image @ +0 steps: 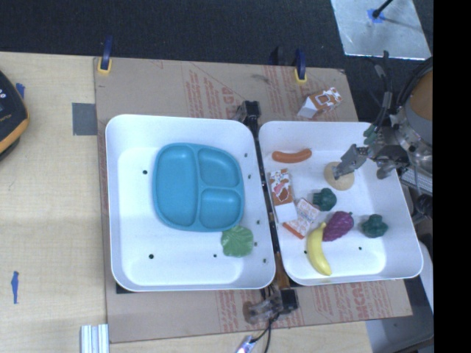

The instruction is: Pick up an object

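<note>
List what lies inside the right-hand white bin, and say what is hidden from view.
In the right bin: sausage, banana, purple grapes, two dark green vegetables, two small cartons and a beige round piece. The gripper covers part of that piece.

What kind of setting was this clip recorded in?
Probably a robotics lab test bench, not a kitchen: two shallow white plastic bins sit on clamped brown cardboard, holding toy food such as a yellow plastic banana, with a grey robot claw reaching in.
</note>
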Controlling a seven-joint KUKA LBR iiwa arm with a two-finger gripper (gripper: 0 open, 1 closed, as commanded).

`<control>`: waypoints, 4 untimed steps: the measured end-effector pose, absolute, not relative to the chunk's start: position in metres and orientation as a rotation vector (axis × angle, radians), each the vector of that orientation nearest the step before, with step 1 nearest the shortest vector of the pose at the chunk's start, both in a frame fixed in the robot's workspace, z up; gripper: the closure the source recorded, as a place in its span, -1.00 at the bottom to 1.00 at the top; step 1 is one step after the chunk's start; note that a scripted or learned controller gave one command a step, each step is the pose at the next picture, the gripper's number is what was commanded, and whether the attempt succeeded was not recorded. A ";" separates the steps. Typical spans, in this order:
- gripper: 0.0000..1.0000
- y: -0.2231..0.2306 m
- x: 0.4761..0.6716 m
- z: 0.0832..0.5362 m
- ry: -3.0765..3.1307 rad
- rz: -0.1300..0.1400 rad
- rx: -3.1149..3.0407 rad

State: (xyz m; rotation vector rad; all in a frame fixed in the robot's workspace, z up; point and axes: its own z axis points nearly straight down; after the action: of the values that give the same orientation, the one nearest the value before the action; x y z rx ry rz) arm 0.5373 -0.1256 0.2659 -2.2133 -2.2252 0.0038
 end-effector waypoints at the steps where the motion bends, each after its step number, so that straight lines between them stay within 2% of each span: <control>1: -1.00 -0.121 0.562 0.184 -2.226 0.007 -2.213; 2: -1.00 -0.110 0.554 0.092 -2.226 0.006 -2.217; 3: 1.00 -0.110 0.554 0.102 -2.230 0.008 -2.213; 4: -1.00 -0.110 0.554 0.102 -2.230 0.008 -2.214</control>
State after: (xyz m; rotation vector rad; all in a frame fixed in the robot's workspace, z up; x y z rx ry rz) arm 0.5538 -0.1104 0.1018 -2.2137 -2.2295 0.0082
